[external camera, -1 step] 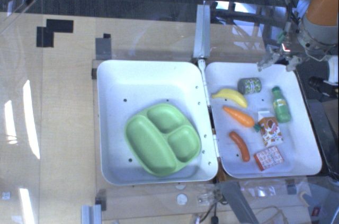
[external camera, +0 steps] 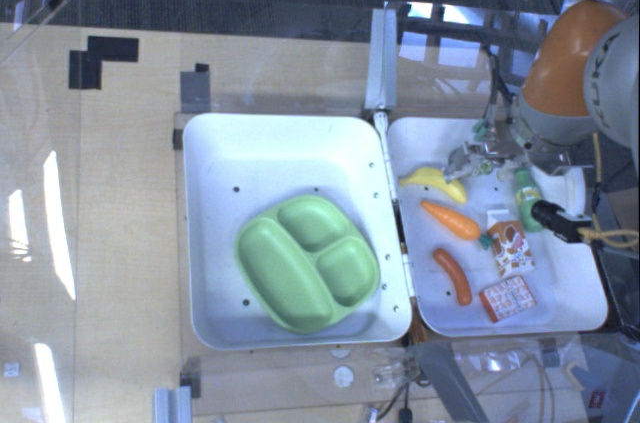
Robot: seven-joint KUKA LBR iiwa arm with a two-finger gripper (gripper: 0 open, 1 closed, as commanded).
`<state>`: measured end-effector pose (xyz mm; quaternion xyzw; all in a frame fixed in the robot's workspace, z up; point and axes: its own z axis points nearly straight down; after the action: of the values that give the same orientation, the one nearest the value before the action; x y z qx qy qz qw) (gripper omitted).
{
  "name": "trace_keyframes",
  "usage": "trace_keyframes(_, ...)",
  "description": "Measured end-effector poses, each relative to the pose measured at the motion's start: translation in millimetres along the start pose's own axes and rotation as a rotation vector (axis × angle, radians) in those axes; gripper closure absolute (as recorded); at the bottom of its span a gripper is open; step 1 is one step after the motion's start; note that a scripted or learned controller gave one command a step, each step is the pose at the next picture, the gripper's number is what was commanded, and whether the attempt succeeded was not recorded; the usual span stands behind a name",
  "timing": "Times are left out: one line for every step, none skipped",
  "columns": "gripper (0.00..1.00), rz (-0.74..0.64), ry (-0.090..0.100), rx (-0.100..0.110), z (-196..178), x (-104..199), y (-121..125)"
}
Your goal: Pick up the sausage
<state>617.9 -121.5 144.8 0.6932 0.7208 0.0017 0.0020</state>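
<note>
The sausage (external camera: 452, 275) is a short reddish-orange link lying on the floor of the right bin (external camera: 570, 311), towards its front and left of middle. It lies bare, touching nothing else. My gripper (external camera: 482, 154) hangs over the back of the same bin, well behind the sausage and a little to its right. It is just beside a yellow banana (external camera: 433, 181). Nothing shows held in it.
An orange carrot (external camera: 450, 220) lies between the banana and the sausage. A green bottle (external camera: 527, 200), a small printed carton (external camera: 513, 250) and a red box (external camera: 507, 297) sit right of the sausage. The left bin (external camera: 215, 171) holds a green divided plate (external camera: 305, 261).
</note>
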Motion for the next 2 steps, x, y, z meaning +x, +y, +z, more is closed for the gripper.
trace_keyframes(0.00, -0.140, 0.000, -0.007, 55, 15, -63)
trace_keyframes(0.00, -0.201, -0.001, -0.009, 55, 22, -119)
